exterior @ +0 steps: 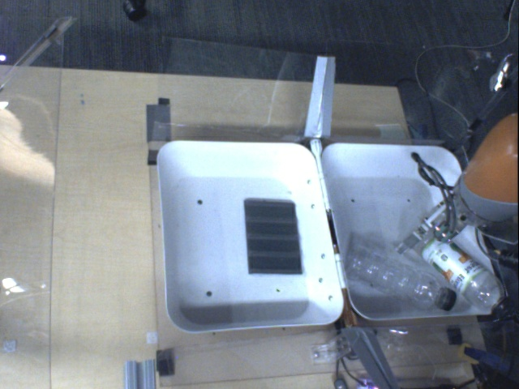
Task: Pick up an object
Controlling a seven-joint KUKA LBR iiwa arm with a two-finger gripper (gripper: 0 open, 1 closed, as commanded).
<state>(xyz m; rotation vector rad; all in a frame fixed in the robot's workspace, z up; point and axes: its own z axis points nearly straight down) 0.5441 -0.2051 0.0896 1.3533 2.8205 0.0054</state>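
Observation:
A clear plastic bottle [456, 271] with a white and green label and a dark cap lies on its side in the right bin [369, 177], near that bin's front right corner. To its left lies a crumpled clear plastic item [381, 272]. A dark ribbed rectangular block [272, 235] lies flat in the middle of the left bin [170, 217]. My gripper [428, 232] hangs low over the right bin, just up and left of the bottle's upper end, with the orange-banded wrist [495, 173] above it.
A metal bar [319, 96] runs back from the seam between the bins. Black cables [428, 170] trail from the wrist over the right bin's back part. A clear sheet covers the bench at the left.

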